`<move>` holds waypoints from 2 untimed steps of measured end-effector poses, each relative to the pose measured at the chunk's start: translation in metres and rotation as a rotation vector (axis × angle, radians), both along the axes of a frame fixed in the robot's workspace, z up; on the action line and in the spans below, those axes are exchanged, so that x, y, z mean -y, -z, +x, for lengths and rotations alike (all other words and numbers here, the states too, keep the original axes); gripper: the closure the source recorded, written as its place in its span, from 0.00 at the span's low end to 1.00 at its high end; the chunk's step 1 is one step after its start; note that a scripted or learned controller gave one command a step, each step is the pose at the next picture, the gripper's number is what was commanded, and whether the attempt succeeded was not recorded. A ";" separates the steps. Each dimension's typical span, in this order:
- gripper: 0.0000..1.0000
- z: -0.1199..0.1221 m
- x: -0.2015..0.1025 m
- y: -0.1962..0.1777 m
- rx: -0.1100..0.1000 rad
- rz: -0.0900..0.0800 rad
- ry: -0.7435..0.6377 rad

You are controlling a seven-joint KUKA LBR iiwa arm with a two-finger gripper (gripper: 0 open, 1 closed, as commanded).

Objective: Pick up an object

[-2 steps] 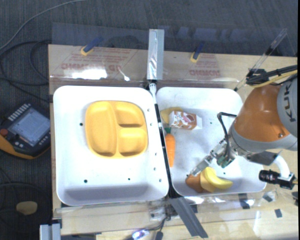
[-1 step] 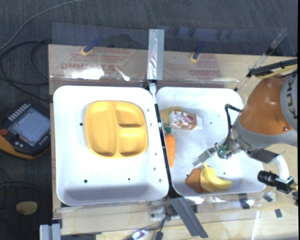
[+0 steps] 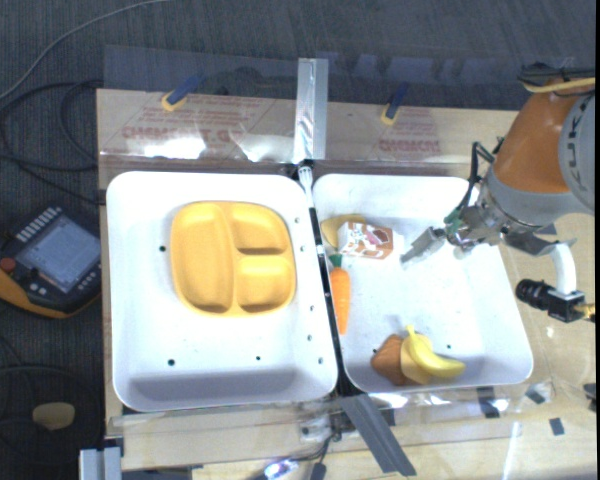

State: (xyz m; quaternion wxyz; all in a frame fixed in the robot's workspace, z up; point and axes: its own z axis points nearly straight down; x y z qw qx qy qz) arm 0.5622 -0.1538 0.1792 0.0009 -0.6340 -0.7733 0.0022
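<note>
- Centre-right of the frame: the gripper hangs over the right bin, nothing between its fingers — whether they are parted, I cannot tell.
- Approach step, seemingly; nearest candidate, the small carton, lies just left — next, descend and close.

Left bin: white, with small dark dots on its floor. Right bin: white. Divided tray: uniform yellow-orange. Carrot: orange with a green tip. Banana: yellow, lying against a brown item. Small packet: white with a red-orange print. Arm: grey with an orange band. Table: pale wood tone, carrying a clear sheet with faded red lettering. Floor: dark grey, fine ribbed pattern. Handheld pendant: orange-yellow body, dark grey face.
</note>
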 end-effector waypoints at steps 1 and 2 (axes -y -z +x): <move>0.00 -0.053 -0.021 0.086 0.008 0.000 -0.082; 0.00 0.030 -0.028 0.042 0.002 0.002 -0.223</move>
